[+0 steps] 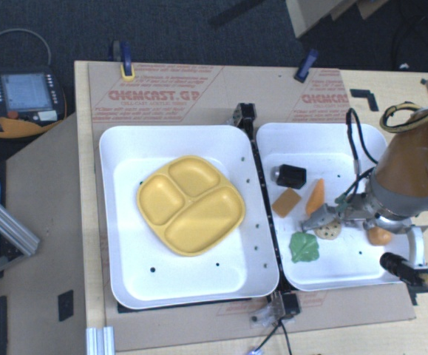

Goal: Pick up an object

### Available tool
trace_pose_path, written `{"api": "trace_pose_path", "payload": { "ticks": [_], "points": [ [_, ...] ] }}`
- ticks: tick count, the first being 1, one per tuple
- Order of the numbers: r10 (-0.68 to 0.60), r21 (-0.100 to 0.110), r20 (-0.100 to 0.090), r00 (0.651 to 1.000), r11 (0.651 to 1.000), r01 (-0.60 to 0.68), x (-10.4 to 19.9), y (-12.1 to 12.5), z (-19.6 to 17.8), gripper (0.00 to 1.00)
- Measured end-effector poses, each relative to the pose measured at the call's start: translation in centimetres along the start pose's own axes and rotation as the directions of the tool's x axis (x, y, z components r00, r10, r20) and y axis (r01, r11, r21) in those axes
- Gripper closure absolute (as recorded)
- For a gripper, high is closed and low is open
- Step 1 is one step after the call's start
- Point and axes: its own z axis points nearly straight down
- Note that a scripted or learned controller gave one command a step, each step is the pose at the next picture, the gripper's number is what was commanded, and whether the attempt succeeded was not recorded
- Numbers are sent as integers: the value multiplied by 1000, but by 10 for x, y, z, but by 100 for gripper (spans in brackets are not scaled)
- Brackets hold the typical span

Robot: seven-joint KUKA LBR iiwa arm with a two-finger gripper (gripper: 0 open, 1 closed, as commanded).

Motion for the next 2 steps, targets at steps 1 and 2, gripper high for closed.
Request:
{"api": "trace_pose_path", "payload": {
  "ticks": [1,2],
  "points": [
    [1,-8,4,1000,1000,-1,-1,2,-14,100],
    [-2,-15,5,1000,1000,3,7,10,-66,100]
  ]
}}
